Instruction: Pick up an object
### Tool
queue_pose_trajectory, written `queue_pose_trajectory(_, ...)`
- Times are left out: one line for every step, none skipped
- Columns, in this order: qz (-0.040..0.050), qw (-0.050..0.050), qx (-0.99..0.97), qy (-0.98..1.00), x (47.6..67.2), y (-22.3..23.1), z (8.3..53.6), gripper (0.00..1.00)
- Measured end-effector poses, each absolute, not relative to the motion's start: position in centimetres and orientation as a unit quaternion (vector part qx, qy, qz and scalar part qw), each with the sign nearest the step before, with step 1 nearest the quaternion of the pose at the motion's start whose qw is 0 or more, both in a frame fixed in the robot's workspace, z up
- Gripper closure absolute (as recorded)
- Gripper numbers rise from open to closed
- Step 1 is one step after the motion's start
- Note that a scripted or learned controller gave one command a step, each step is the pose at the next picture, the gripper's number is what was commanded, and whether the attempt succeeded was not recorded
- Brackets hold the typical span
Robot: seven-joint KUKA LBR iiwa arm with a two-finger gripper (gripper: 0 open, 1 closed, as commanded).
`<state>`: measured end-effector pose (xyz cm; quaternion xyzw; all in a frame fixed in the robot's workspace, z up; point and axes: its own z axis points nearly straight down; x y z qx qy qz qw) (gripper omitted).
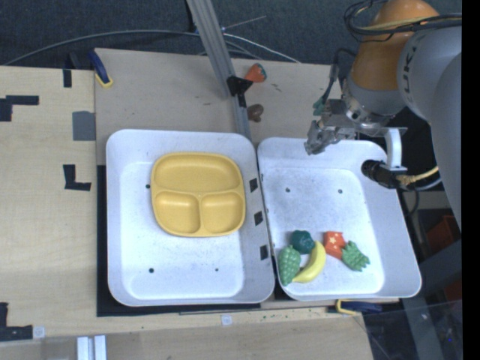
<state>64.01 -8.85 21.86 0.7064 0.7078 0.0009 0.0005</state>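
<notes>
No writing is showing legibly. The banana (312, 265) is lying in the right bin (390, 223), curving from lower left to upper right. The tool (316, 144) is hovering over the bin's far rim, grip unclear.

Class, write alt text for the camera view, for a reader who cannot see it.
A grey robot arm's gripper hangs over the far edge of the right bin, away from the toy foods clustered at that bin's near end: a banana, two green pieces and a red one. The left bin holds a yellow divided tray.
</notes>
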Motion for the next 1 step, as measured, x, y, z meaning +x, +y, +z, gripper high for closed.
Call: queue_pose_trajectory(0.0002,-0.001,0.705,0.709,62.88,-4.09,22.71,1.00)
